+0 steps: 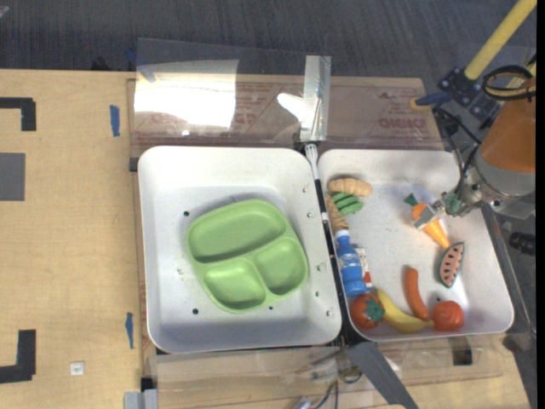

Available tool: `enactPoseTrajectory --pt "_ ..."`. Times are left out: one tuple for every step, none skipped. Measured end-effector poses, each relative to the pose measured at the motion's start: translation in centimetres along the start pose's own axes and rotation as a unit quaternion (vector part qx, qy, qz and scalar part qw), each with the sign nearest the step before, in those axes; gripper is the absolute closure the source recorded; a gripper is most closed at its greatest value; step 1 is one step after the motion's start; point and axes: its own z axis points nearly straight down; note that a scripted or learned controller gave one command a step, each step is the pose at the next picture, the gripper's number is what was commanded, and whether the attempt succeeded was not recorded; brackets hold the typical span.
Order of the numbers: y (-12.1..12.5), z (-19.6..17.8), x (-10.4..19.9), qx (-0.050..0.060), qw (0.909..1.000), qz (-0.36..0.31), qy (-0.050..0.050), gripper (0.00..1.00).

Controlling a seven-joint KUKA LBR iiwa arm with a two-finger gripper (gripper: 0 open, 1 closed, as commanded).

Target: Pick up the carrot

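Beside the watermelon slice (450,264), the gripper (449,204) hangs over the carrot (430,224), apparently approaching; its grip I cannot tell; lowering squarely comes next.

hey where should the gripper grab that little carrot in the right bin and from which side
Judging from this view: take the carrot across its thicker orange middle, coming straight down. It lies flat and slanted, green top up-left, tapered tip down-right toward the watermelon slice, so close across its width. The gripper hovers beside it.

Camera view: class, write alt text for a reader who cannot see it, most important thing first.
A robot arm's hand hovers at a small carrot in the right white bin, among a watermelon slice, banana and two tomatoes. The left white bin holds a green divided plate.
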Motion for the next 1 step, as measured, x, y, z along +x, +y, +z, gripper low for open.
enactPoseTrajectory --pt "-2.79 -4.76 10.25 0.005 1.0 0.005 0.007 1.0"
